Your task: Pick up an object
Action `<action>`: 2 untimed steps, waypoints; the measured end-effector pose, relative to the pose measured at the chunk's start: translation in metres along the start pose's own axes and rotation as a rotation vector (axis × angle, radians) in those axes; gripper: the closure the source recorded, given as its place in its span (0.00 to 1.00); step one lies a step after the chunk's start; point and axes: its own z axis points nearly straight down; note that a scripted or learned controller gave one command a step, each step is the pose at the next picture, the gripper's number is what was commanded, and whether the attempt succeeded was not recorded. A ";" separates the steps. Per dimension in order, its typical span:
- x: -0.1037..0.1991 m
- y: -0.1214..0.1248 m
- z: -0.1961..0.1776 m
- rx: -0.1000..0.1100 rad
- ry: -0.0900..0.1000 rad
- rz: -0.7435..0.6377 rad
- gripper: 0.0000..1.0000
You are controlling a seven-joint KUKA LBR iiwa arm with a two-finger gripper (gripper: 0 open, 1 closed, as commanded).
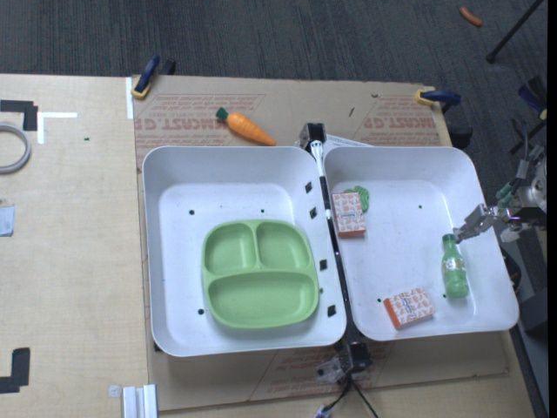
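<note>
Green bottle (453,270) lies at right of frame, long axis running up-down. The gripper (474,224) sits just above-right of its cap. Whether it is apart or together, I cannot tell.

The table (70,259) has a light wooden top, and a brown cardboard sheet (287,111) covers its middle part. Two shallow white bins stand on this cardboard side by side, touching: the left bin (165,233) and the right bin (409,168). A toy carrot (246,126) lies on the cardboard just behind the left bin. Blue and yellow clamps (145,77) hold the sheet's far corners. Near the left edge lies perhaps a roll of tape (10,148).
</note>
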 end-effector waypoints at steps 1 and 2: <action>-0.024 -0.001 0.111 0.000 0.000 -0.246 0.00; 0.025 0.018 0.145 0.000 0.001 -0.560 0.00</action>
